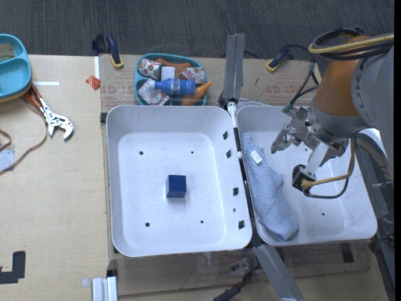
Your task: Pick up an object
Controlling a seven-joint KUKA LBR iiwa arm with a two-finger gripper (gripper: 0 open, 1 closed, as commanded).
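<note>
Right bin (338, 213): a grey-blue cloth (270, 196) is seen lying crumpled along the bin's left wall, stretched from the far end toward the near corner. A small white tag (256, 158) is noted on its upper part; no writing can be made out on it.

Left bin (110, 168): a single blue cube (177, 185) is seen near the middle of the floor, well apart from all walls. No marking is seen on its faces.

The pincer (281, 143) is held over the right bin, just beside the upper end of the cloth and above it. Nothing is seen gripped. Whether the pincer is apart or together cannot be told from this slant.

Handling, as judged: the cloth is taken to be soft, light and limp. It would sag and trail when lifted, so a raised fold near the middle is preferred over a flat edge or the tag. The cube is judged stiff and light, with smooth flat sides. It would best be taken across two opposite faces, squarely, lest it twist out.

Beyond the bins, a small teal basket (169, 80) of mixed packets is noted. Its labels are too small to be read. A wrench (57, 126) lies on the tabletop (56, 205) to the left. Faint red lettering on the board by the basket cannot be read.
</note>
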